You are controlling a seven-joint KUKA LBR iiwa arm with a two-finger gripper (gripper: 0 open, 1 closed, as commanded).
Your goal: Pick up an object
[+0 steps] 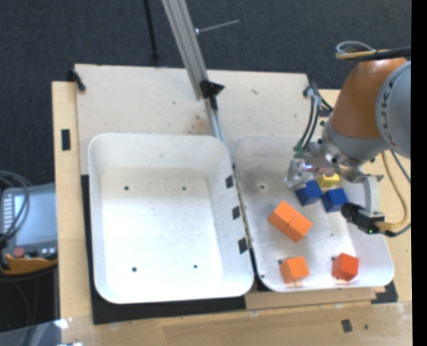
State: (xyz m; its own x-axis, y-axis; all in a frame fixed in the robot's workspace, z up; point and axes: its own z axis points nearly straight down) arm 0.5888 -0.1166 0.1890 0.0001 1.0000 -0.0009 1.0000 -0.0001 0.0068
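Note:
The right bin holds several blocks. A blue block lies just under my gripper, which hangs low over the bin's upper middle. Right of it are a small yellow block and a second blue block. A long orange block lies tilted in the bin's centre. Near the front wall sit a smaller orange block and a red-orange block. I see nothing lifted off the bin floor.
The left bin sits beside the right one, with a shared ridge between them. A slanted aluminium post rises behind the bins. A black cable connector hangs by the right bin's right wall.

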